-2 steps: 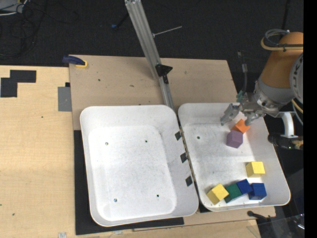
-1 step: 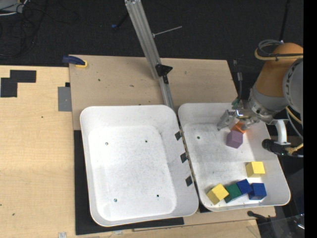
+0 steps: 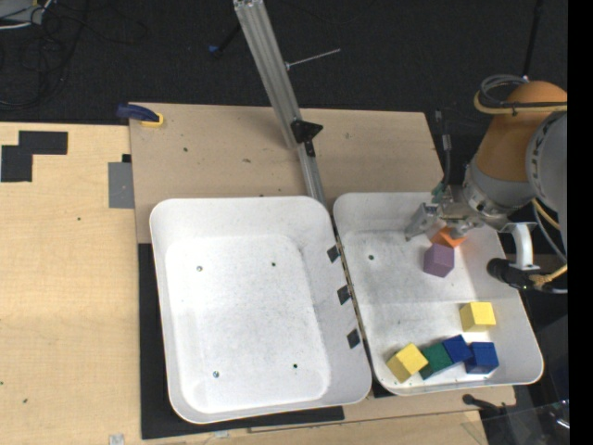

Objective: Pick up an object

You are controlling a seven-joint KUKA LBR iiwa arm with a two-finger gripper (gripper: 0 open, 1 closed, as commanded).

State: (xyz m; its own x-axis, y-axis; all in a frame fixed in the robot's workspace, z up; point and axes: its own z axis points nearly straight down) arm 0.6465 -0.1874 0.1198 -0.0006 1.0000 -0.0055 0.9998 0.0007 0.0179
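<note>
1. An orange block [image 3: 449,238] sits in the right bin [image 3: 389,239], near its far right, touching a purple block [image 3: 439,260].
2. The gripper [image 3: 443,219] hangs directly over the orange block; whether it pinches anything cannot be told.
3. A yellow block [image 3: 477,315] lies nearer; yellow, green and blue blocks [image 3: 443,355] cluster by the front rim.
4. The left bin [image 3: 243,304] adjoins.
5. No readable writing.

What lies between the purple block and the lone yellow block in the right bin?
Nothing: in the camera view, only bare white bin floor runs from the purple block to the yellow block.
</note>
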